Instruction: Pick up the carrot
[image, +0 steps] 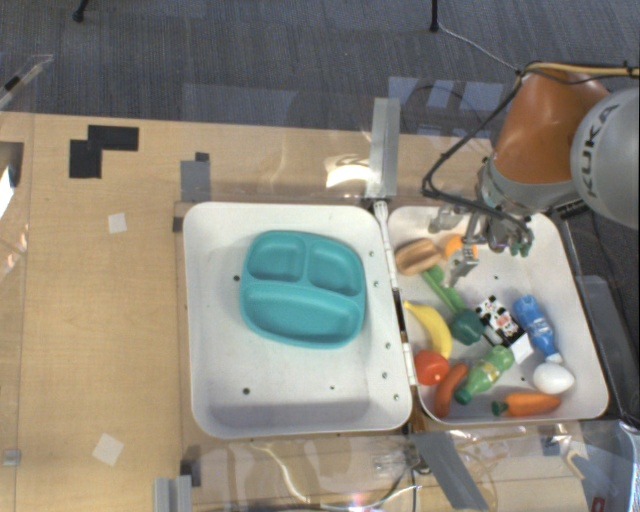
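— Where was the carrot (531, 403)?

— It lay at the near edge of the right bin (585, 310), just beside the white egg (552, 378) — well apart from the gripper (466, 254).

— And the gripper?

— It hung over the far end of that bin, near the bread roll (418, 256). Whether it was clenched or released, I couldn't tell. The teal tray (301, 287) sat in the left bin (215, 330).

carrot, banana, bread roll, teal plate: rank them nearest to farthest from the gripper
From the gripper:
1. bread roll, just left of it
2. banana, below-left
3. carrot, right bin's bottom edge
4. teal plate, left bin; close to carrot's rank
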